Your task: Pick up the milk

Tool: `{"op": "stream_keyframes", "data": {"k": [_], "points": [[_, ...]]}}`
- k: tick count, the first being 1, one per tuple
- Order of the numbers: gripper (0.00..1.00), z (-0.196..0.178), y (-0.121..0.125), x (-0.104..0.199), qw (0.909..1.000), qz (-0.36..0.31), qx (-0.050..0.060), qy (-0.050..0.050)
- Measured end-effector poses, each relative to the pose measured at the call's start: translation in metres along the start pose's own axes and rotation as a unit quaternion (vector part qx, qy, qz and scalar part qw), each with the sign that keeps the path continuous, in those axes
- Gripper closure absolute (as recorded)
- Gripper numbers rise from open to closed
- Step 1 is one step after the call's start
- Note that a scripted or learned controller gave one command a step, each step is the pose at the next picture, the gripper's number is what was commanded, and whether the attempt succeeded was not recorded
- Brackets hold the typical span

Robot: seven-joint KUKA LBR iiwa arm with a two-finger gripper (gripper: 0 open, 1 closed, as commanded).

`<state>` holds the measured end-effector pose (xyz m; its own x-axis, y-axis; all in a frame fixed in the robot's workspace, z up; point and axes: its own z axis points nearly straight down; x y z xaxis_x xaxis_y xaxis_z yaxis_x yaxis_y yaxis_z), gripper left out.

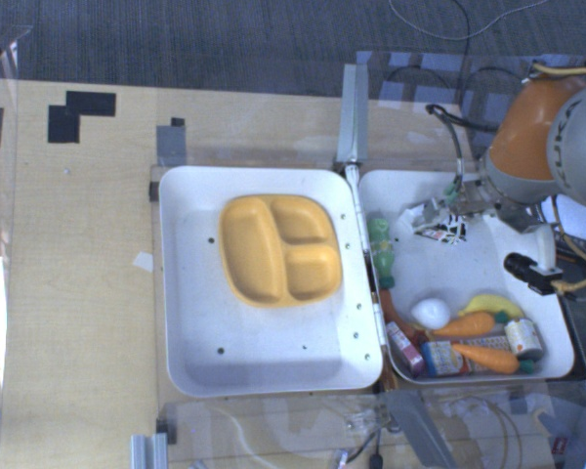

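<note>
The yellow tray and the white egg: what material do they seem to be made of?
The yellow tray looks like moulded plastic with a matte finish: one even colour, rounded compartments, soft edges. The white egg seems smooth plastic too, a toy probably, with a plain bright surface; the view is too small to be sure.

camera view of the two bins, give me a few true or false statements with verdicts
1. A yellow divided tray lies in the left bin. True.
2. The toy food is piled at the far end of the right bin. False: it is crowded along the near edge.
3. Two carrots lie among the items in the right bin. True.
4. The white egg sits on the yellow divided tray. False: it lies in the right bin, beside a carrot.
5. The tool hovers over the left bin. False: it is over the far part of the right bin.
</note>
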<state>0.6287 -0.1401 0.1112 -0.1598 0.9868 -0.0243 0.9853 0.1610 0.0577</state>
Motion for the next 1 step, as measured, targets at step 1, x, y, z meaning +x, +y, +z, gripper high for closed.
{"op": "stream_keyframes", "data": {"k": [1], "points": [[0.00, 0.0010, 0.0183, 0.0157, 0.9990, -0.045, 0.004, 0.001]]}}
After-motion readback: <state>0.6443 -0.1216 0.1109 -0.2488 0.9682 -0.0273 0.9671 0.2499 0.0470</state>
